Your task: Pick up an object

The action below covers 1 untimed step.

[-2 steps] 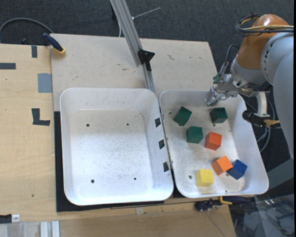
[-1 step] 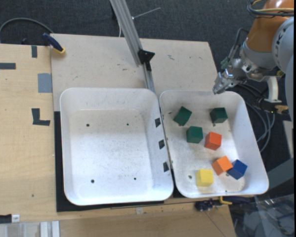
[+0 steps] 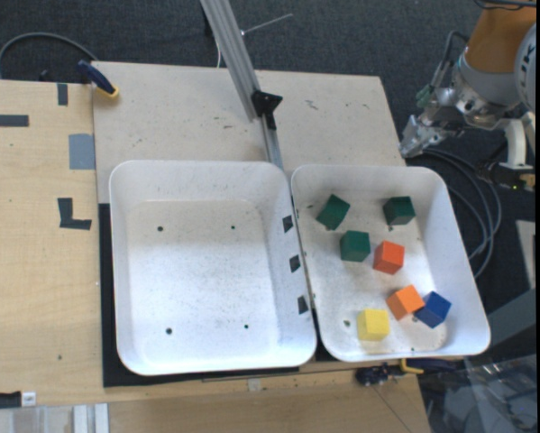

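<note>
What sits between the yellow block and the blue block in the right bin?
In the camera view, an orange block lies between the yellow block and the blue block, up against the blue one, inside the right bin.

Open room above seven cubes (image 3: 355, 245) (metal post (image 3: 236, 50) behind).

Overhead, slanted down on bins (image 3: 116, 188)

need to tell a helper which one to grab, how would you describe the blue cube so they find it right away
Look in the right-hand bin, the one holding the coloured cubes. Go to its near right corner: the blue cube sits there, touching an orange cube on its left, with a yellow cube further left. It is the only blue one.
</note>
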### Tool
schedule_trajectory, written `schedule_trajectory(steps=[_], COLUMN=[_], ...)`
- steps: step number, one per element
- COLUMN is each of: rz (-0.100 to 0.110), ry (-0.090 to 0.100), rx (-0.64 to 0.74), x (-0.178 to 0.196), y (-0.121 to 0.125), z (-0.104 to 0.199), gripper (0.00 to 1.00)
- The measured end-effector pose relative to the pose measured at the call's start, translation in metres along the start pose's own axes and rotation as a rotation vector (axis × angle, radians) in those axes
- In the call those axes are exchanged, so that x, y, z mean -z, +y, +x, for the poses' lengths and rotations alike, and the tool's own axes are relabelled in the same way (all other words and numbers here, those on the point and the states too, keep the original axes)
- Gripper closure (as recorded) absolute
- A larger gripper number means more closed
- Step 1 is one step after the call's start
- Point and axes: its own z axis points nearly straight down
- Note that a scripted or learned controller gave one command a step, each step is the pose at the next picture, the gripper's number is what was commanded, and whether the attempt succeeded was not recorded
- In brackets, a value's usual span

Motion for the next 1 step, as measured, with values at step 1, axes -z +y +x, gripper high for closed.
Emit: schedule_trajectory(steps=[1], rz=[0.008], ry=[0.002], rx=[0.001], x=[-0.0102], y=[-0.0231], z=[0.0421], gripper=[1.0])
